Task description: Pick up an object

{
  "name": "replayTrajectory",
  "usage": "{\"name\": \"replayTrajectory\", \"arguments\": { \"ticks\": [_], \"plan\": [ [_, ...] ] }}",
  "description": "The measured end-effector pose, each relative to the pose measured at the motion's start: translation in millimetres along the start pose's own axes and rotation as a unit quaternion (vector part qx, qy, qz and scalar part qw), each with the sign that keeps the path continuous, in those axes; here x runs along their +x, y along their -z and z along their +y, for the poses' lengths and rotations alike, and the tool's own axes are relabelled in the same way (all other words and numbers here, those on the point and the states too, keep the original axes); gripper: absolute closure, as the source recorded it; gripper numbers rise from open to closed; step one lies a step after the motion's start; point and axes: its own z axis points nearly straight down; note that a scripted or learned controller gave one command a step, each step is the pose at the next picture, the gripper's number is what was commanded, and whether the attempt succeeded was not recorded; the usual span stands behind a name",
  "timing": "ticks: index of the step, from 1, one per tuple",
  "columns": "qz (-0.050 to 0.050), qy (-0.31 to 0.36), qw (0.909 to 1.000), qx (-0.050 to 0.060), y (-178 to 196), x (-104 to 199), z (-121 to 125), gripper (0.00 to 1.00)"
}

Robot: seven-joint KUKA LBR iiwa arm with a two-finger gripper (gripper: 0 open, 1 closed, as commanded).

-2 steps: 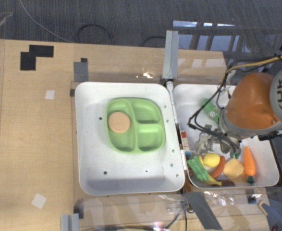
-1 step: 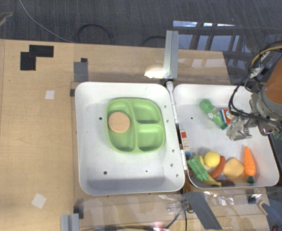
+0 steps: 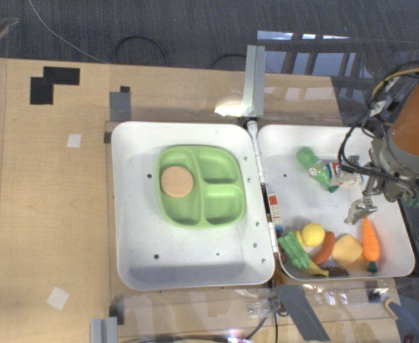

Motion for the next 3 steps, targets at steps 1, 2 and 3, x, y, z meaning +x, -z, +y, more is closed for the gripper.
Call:
{"name": "replayTrajectory", "arguments": {
  "ticks": [1, 2, 3],
  "plan": [
    [-0.004, 0.019, 0.9998, 0.001, -73.3, -43.6, 21.3, 0.0],
    [-0.003, 0.174, 0.9848, 0.001, -74.0, -122.0, 12.7, 0.0],
    [-0.001, 0.088, 0.9961, 0.0, -74.5, -47.0, 5.6, 0.0]
  ]
}}
